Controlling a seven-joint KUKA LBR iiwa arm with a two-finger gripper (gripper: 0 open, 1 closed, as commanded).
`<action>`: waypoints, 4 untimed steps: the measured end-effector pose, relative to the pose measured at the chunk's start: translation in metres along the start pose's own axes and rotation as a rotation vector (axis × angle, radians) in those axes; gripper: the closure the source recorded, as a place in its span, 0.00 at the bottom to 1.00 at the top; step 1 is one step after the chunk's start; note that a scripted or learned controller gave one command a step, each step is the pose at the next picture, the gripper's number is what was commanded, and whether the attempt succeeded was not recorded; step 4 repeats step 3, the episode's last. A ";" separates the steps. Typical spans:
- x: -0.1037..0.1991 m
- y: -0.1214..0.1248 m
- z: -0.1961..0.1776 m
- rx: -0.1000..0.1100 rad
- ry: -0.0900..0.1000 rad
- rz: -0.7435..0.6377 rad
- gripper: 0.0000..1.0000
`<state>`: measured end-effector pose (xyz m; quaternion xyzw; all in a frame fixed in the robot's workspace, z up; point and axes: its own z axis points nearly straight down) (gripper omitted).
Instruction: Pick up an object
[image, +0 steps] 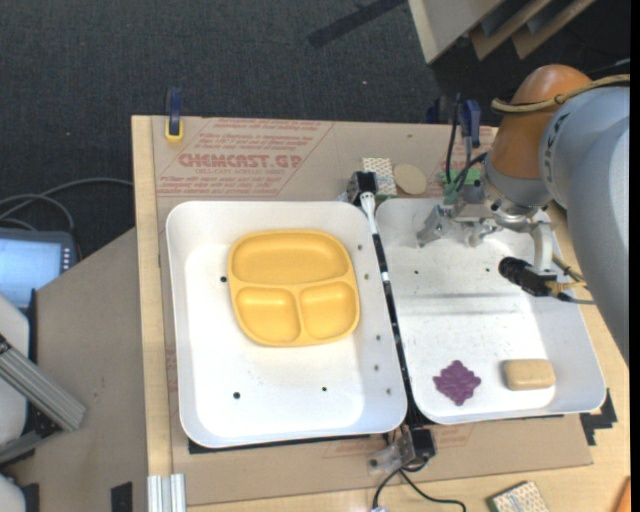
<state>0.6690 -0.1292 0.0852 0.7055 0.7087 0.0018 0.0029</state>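
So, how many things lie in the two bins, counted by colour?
Yellow: 1, the plate in the left bin
Purple: 1, the lump in the right bin
Tan: 1, the block in the right bin
Total: 3

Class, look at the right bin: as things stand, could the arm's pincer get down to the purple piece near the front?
Probably yes. The purple piece lies flat in the right bin with bare floor around it; the tan block sits apart beside it. The pincer hangs over the bin's far end, with nothing between.
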 end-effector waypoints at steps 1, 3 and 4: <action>0.039 -0.054 0.000 0.013 0.005 0.004 0.00; 0.013 -0.080 0.000 0.013 0.004 0.006 0.00; 0.013 -0.080 0.000 0.013 0.004 0.006 0.00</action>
